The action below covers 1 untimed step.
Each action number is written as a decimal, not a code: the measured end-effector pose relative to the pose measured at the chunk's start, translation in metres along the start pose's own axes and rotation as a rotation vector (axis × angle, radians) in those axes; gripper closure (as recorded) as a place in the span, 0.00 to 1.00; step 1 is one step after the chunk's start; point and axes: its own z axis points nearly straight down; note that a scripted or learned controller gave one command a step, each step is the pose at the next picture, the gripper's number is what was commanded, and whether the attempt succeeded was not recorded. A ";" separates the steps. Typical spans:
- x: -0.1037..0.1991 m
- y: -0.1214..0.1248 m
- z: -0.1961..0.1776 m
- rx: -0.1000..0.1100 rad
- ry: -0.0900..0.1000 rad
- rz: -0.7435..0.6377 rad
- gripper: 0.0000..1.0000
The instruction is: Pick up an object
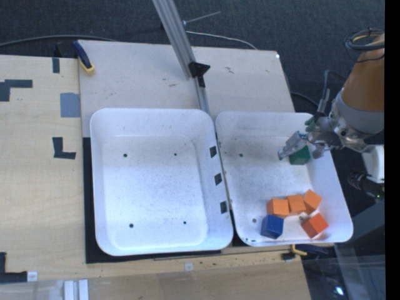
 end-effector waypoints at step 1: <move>-0.042 0.005 -0.020 -0.003 -0.003 0.003 0.00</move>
